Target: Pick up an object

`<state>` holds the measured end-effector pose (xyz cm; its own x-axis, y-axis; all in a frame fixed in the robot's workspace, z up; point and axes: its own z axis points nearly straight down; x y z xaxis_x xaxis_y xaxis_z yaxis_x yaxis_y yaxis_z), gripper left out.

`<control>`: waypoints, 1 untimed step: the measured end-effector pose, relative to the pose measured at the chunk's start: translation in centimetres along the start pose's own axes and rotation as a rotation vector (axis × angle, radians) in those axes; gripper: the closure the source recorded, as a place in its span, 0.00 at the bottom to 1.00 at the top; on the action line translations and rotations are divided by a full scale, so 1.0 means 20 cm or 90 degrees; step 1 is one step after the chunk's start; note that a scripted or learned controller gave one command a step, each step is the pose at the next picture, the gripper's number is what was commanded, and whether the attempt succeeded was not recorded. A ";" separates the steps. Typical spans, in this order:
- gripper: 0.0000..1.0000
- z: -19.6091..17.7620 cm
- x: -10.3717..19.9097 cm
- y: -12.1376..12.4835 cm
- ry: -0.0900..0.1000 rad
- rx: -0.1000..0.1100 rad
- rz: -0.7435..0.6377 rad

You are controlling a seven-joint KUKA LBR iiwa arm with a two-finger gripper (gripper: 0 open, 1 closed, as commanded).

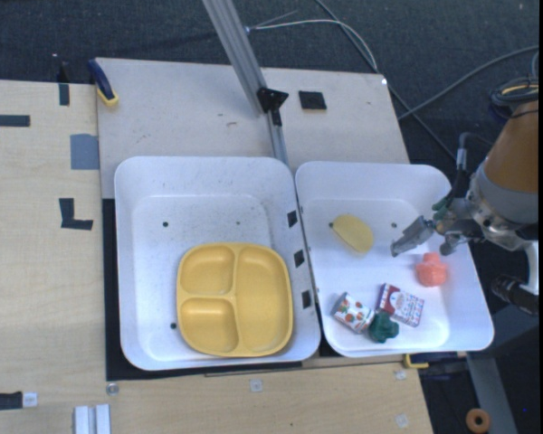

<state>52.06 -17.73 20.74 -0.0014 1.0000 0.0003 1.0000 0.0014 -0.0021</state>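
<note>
Approach phase: gripper (423,232) above the right bin (380,177), nothing held.

Nearest the front wall lie two small cartons (377,308); beyond, a pink object (432,270) just beside the fingers. Jaw state cannot be determined. Centre over one item; descend vertically.

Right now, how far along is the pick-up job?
Nothing looks picked yet. The tool sits over the right bin between the yellow lump and the pink object, with nothing between its fingers. Still left: closing on one object and lifting it out.
</note>
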 end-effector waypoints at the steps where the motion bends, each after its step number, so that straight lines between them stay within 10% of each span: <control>1: 0.00 0.32 0.01 -0.01 0.001 0.003 0.001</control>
<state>51.85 -17.59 14.28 -0.0004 1.0000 0.0016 1.0000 0.0004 -0.0072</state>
